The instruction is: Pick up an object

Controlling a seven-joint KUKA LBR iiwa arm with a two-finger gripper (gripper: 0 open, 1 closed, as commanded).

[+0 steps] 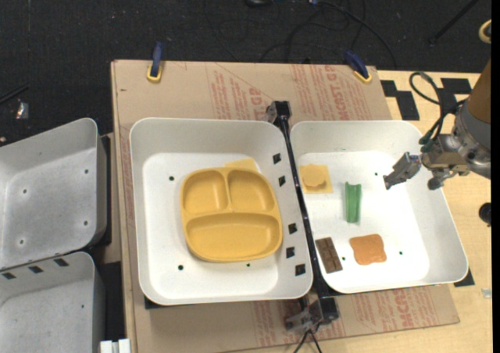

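Observation:
The right bin [437, 219] holds a few small objects. A pale yellow piece [315, 178] lies near its left wall, with a green block [353, 202] just right of it. An orange piece [368, 249] and a dark brown bar [328, 254] rest near the front. My gripper [414, 177] hangs over the bin's right side, well to the right of the green block. It is open, and nothing sits between its fingers.
The left bin [156, 156] carries a yellow divided plate [232, 215] with a pale yellow scrap [244, 165] at its back edge. A black divider [291, 187] separates the bins. Grey trays [47, 187] sit off the bench's left side.

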